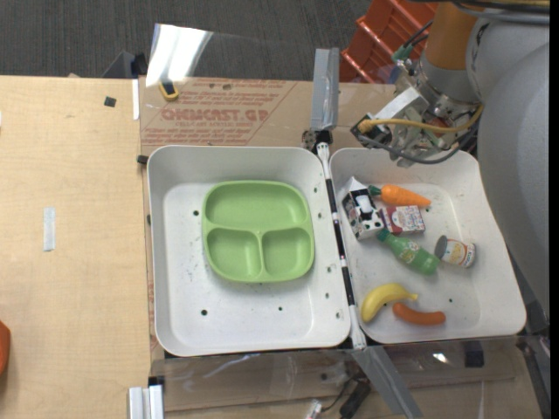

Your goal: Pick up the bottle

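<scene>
A small green bottle (410, 253) lies on its side near the middle of the right bin (489, 312), its cap pointing up-left toward a small carton. The gripper (403, 140) hangs over the far rim of that bin, wrapped in yellow cables, well above and behind the bottle. Nothing shows in its grasp.
Around the bottle lie a carrot (405, 196), a red-and-white carton (403, 220), a black-and-white box (361, 209), a small can (456, 251), a banana (384, 298) and a red sausage (419, 315). The left bin (175, 312) holds a green divided plate (258, 230).
</scene>
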Controlling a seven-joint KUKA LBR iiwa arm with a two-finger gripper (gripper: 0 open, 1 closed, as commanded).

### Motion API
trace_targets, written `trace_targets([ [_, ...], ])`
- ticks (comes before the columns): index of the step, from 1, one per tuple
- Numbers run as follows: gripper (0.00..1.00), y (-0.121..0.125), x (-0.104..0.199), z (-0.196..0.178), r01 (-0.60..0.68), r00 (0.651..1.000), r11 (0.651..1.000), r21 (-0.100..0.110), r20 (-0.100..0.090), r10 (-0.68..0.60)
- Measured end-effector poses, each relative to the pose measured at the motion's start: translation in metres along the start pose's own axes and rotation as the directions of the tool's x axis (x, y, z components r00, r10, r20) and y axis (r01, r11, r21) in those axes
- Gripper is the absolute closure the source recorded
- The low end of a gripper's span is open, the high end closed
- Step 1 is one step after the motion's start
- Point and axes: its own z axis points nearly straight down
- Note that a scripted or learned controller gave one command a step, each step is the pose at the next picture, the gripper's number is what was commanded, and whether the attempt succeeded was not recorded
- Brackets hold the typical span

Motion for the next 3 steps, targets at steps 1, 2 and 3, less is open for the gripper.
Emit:
trace_targets([
  [1,1.00,-0.005,-0.020,-0.057,0.430,0.903,0.903,0.000,0.000,-0.430],
  [2,1.00,0.005,-0.103,-0.168,0.176,0.984,0.984,-0.001,-0.001,-0.176],
  [3,1.00,0.085,-0.049,-0.019,0.136,0.991,0.991,0.000,-0.001,-0.136],
])
